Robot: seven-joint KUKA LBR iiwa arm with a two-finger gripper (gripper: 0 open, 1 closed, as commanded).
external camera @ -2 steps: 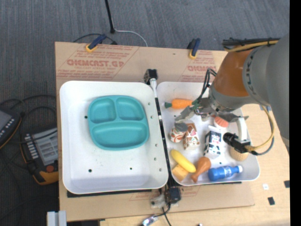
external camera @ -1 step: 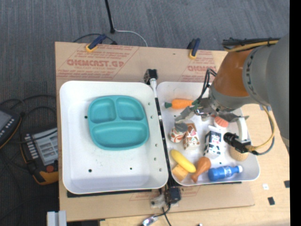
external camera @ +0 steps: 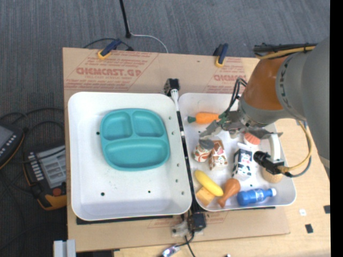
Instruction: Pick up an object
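**Gripper Low in Right Bin, Above Small Toy Items**

Positioned over the right bin (external camera: 185,143), with the gripper (external camera: 210,136) beside the carrot (external camera: 206,118) and just above the small patterned toy (external camera: 203,153). Fingers spread apart, nothing between them. Judged light, rigid plastic, likely smooth and prone to slipping. Best gripped across the narrow middle. Crowded by the patterned carton (external camera: 217,155) touching alongside; banana (external camera: 208,183) nearby. Teal tray (external camera: 135,139) in the left bin (external camera: 86,186).
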